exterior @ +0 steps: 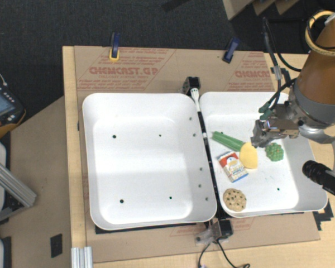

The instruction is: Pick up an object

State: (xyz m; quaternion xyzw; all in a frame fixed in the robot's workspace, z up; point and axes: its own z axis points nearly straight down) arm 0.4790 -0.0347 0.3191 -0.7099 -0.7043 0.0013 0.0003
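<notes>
The right bin (pixel 279 197) holds several small items: a green bean-like piece (pixel 227 139), a yellow lemon-shaped piece (pixel 248 156), a green broccoli-like piece (pixel 275 152), a small red and white carton (pixel 233 166) and a round cookie (pixel 234 199). My gripper (pixel 261 138) hangs low over the bin, just above and between the yellow piece and the green broccoli-like piece. Nothing shows between its fingers.
The left bin (pixel 100 127) lies beside the right one, with a black divider strip (pixel 204 141) between them. Both rest on a cardboard sheet (pixel 156 66) held by blue clamps (pixel 115 44). A black part of the arm (pixel 318 175) sits at the right bin's right edge.
</notes>
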